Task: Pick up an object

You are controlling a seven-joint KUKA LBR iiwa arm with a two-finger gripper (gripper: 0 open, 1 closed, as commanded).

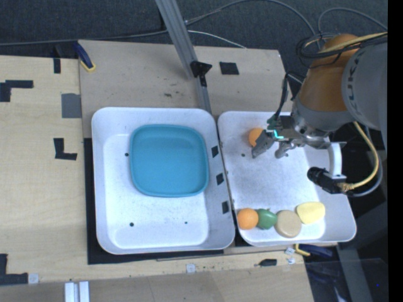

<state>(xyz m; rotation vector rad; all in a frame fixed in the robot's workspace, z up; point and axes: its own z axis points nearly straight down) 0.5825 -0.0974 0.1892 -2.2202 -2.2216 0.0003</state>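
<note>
While the gripper (269,148) hovers in the camera view over the far part of the right bin (277,187), its two fingers spread open and empty, a small orange ball (254,136) sits just beside the left fingertip, near the bin's far left corner. To grasp it well, I judge the fingers should shift to straddle the ball before descending and closing. The blue plate (169,160) in the left bin (113,187) lies well apart.

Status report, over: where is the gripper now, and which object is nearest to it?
Gripper open, over right bin, upper part. Orange ball right beside it, not between fingers. Four more items along bin's near edge, apart from gripper. Nothing blocking.
</note>
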